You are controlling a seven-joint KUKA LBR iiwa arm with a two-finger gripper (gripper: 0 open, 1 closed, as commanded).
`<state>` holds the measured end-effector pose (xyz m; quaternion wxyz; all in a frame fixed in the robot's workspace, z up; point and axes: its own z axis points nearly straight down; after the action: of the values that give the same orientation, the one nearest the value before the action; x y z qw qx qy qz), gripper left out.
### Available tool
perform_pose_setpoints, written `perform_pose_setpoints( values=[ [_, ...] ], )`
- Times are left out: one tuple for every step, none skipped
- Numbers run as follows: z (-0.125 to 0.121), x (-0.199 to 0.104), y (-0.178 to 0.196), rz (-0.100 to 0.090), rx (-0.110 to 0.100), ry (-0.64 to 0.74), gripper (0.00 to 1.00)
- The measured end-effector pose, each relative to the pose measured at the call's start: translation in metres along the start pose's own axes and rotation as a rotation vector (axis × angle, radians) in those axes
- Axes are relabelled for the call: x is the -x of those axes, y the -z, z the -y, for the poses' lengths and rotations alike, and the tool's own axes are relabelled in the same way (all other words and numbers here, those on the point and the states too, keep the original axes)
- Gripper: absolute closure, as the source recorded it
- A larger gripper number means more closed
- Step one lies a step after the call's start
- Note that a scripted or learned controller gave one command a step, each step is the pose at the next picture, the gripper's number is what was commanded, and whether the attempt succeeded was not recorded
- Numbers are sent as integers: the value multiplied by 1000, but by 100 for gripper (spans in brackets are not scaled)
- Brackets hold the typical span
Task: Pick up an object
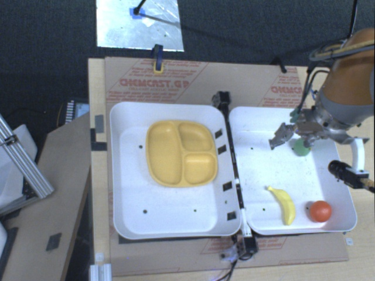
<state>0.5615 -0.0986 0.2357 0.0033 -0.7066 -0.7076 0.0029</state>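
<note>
Bins: two. Left bin (126, 157) holds one yellow plate (180, 153). Right bin (258, 157) holds one banana (284, 204), one tomato (320, 211), one green object (302, 148). Gripper (291, 132) hangs over the green object; finger spread unclear.

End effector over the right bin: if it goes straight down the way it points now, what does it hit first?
Probably the green object lying just under the end effector in the right bin, though depth is hard to judge from this slanted view. The banana and orange ball lie well clear, nearer the bin's front.
</note>
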Motion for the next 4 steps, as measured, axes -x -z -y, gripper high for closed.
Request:
perform_pose_setpoints(
  values=[
    [-2, 0, 5, 1, 10, 2, 0],
    [-5, -5, -38, 0, 6, 0, 0],
    [-8, -14, -97, 0, 5, -1, 0],
    [-8, -14, -150, 0, 5, -2, 0]
  ],
)
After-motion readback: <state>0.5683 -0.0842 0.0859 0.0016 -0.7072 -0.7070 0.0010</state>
